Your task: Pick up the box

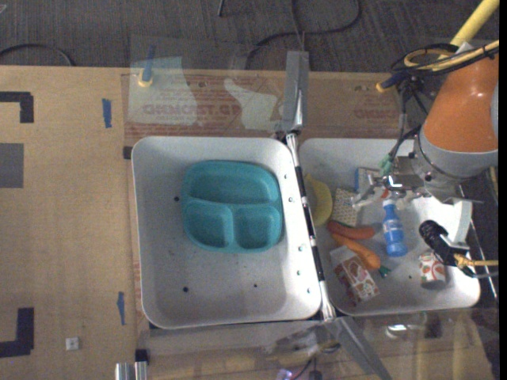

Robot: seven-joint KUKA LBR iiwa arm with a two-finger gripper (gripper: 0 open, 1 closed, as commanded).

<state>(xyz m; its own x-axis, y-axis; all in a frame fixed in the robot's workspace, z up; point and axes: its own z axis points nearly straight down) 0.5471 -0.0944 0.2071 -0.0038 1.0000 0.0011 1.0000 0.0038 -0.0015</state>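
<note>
1. The bench is a flat brown board-like surface. Beyond it, at the top of the view, lies dark floor with black cables looped over it.
2. Black tape marks sit near the bench's left edge, and short strips of blue tape are stuck further in.
3. A clear sheet lies on the bench just above the bins. The faded reddish print under it is too washed out to read.
4. The left bin holds a teal tray with three compartments, set towards its upper half.
5. The right bin is crowded. A yellow item lies against its left wall, with a small patterned packet just beside it. Two carrots lie below these, a blue bottle is near the middle, and a small white and red container sits near the right.
6. The box, brown and red with printing too small to read, lies tilted in the right bin's lower left part. It is just under the lower carrot.
7. The grey and orange arm reaches over the right bin. The gripper hangs over its upper part, near the packet and the bottle's top and apart from the box. I cannot tell whether it is open or closed.
</note>
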